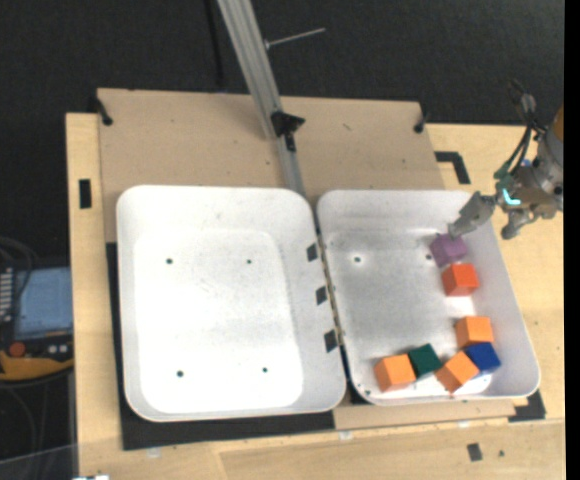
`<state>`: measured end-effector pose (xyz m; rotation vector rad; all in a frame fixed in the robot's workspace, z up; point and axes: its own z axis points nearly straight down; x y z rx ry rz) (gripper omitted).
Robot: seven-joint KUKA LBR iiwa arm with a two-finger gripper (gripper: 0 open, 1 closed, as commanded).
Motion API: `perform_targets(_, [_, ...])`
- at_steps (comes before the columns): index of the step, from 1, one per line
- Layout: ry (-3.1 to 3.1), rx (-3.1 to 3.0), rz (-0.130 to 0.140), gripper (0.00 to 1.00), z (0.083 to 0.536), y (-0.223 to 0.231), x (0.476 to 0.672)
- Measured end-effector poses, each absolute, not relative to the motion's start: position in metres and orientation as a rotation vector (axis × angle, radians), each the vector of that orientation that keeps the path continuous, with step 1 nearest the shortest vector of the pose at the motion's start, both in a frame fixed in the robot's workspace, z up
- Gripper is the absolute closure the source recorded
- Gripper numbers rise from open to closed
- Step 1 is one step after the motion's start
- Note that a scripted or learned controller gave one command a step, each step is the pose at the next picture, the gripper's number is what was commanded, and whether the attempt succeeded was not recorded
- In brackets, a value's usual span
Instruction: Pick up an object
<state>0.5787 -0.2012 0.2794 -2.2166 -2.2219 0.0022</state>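
My gripper (491, 222) hangs over the right bin's (390, 230) far right side, open, with nothing between its fingers. Its left fingertip (462, 223) sits just above and beside a purple block (448, 249). An orange block (460, 279) lies right below the purple one. Further toward the front right corner are another orange block (474, 329), a blue block (482, 356), a third orange block (459, 370), a dark green block (425, 358) and an orange block (395, 371).
The left bin (215, 298) sits beside the right one, joined at a hinged middle edge (325, 288). A slanted metal pole (260, 68) rises behind the bins. Cables and a blue device (40, 303) lie off the bench's left side.
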Motion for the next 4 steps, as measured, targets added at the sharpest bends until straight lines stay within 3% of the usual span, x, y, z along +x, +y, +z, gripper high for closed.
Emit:
perform_targets(1, [-2.226,-2.218,0.0,0.0,0.282,-0.201,0.579])
perform_targets(3, [-2.218,-2.223,0.007,0.0,0.163,-0.211,0.579])
perform_targets(4, [-2.225,-2.24,0.002,0.0,0.128,-0.214,0.58])
